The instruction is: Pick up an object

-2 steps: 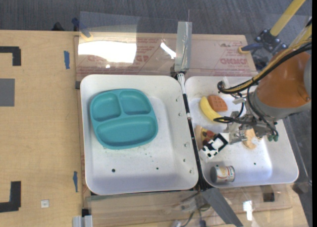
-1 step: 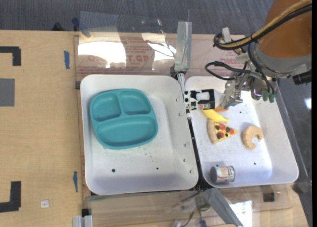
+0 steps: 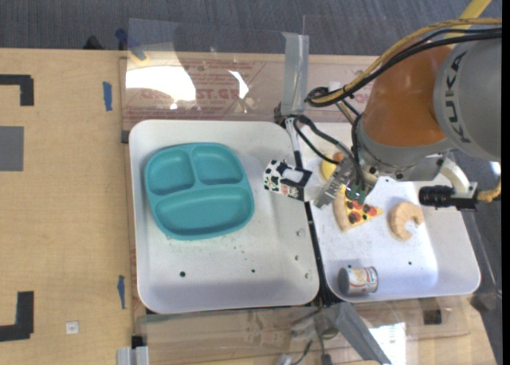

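The pizza slice (image 3: 355, 211) lies flat in the right bin (image 3: 446, 276), just beneath the claw (image 3: 344, 186), whose tip hangs over the slice's upper end (whether it touches cannot be told, nor whether the claw is spread or pressed together). The slice's long axis runs from upper left to lower right, crust edge toward the left. Right of the slice sits a croissant (image 3: 406, 219), near but apart. Below the slice, by the bin's near rim, lies a small can (image 3: 358, 279). Left of the slice, across the divider, the left bin (image 3: 159, 276) holds a black-and-white spotted object (image 3: 280, 178) and, farther left, a teal compartment plate (image 3: 198, 190).
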Available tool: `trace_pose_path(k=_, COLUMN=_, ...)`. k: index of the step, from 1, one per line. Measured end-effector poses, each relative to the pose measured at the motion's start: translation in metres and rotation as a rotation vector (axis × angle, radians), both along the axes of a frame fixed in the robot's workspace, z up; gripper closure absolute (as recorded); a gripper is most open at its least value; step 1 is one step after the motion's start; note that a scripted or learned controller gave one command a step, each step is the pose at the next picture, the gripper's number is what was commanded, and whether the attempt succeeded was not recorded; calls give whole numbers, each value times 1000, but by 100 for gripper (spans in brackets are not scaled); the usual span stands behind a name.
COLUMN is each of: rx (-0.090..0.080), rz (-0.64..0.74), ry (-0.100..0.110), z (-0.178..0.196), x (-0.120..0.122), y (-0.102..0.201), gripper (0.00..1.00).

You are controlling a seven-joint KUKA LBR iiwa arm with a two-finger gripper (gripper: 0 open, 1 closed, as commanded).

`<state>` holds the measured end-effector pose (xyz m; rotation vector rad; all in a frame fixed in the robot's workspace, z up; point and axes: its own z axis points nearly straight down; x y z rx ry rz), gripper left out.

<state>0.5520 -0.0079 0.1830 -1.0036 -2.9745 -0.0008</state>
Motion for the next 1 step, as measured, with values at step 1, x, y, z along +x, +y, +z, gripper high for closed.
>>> trace_pose_path(k=1, rx=1, rz=-253, ry=-6, z=44, x=-30, y=89, gripper=100)
